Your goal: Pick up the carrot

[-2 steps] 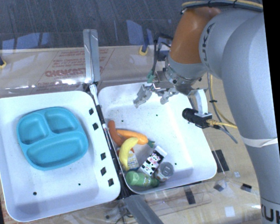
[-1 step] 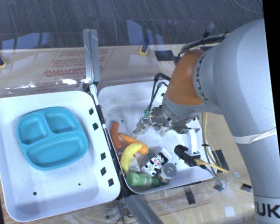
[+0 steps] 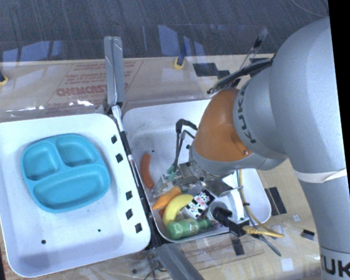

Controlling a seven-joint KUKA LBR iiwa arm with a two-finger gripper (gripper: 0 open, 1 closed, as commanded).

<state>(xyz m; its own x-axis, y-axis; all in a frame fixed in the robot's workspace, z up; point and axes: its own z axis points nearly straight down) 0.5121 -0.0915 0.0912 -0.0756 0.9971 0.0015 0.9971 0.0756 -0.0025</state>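
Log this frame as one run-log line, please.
arm: over right bin | gripper: above toy pile | carrot: lying in bin, not grasped | banana: beside carrot | blue tray: left bin

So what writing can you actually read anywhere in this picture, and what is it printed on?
"KUK": on the grey arm, by the orange band.
"UK": low on the arm's base, cut off by the picture's edge.
Red print on the clear sheet behind the bins: too blurred to read.
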